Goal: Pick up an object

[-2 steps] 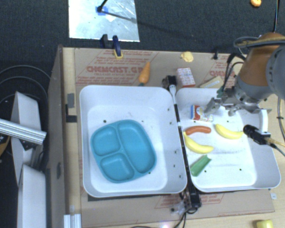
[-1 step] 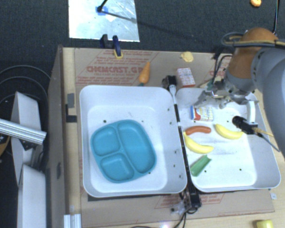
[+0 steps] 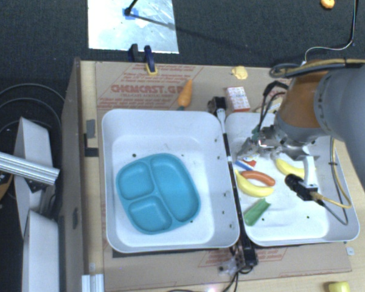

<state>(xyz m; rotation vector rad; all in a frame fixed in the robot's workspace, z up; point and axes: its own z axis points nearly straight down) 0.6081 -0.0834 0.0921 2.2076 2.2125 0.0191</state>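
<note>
Camera view, right of centre: the grey arm (image 3: 328, 102) reaches down into the right bin (image 3: 328, 227), its end effector (image 3: 255, 145) low at that bin's upper left corner; whether it is released or clenched cannot be told. Below it lie a yellow banana (image 3: 253, 188) touching an orange carrot (image 3: 258, 177), a green piece (image 3: 256, 212) lower, and another banana (image 3: 289, 166) to the right. A blue divided plate (image 3: 157, 191) sits in the left bin (image 3: 164, 123).

Blue tray (image 3: 157, 191), yellow banana (image 3: 253, 187), green block (image 3: 256, 212), white bins (image 3: 170, 121).
</note>
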